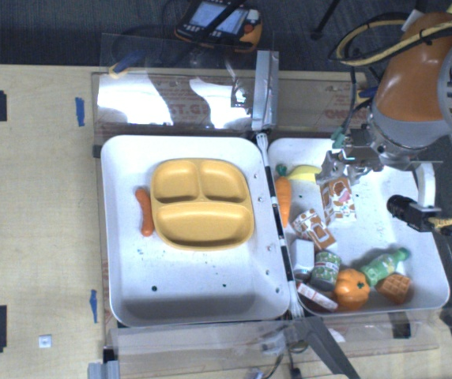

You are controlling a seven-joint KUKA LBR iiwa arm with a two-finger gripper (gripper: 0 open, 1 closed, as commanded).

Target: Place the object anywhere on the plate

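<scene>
**Carton under the gripper, plate waiting in the other bin**

You have two white bins side by side: the left bin (123, 235) carries the yellow divided plate (202, 202), and the right bin (435, 267) carries the clutter you pick from. That split is the reason for the whole layout, since anything chosen has to cross the shared wall between them to count as placed.

The arm (419, 69) comes in from the right and leans over the far end of the right bin, so its bulk covers that corner. Its gripper (338, 172) sits directly above a small red-and-white carton (340, 197), which hangs or stands tilted just beneath it. You cannot tell from this angle whether the fingers are apart or closed on it, so treat the hold as unproven; my judgement is that this carton is the object meant for the plate, and it is still well apart from the plate.

Beside the plate an orange sausage-shaped toy (145, 212) lies on the bin floor, touching no compartment. In the right bin a carrot (284, 200) rests along the dividing wall, a banana (305, 172) lies near the gripper, a second carton (314, 229) sits below, and an orange fruit (352, 287) crowds the near corner with other small items
</scene>
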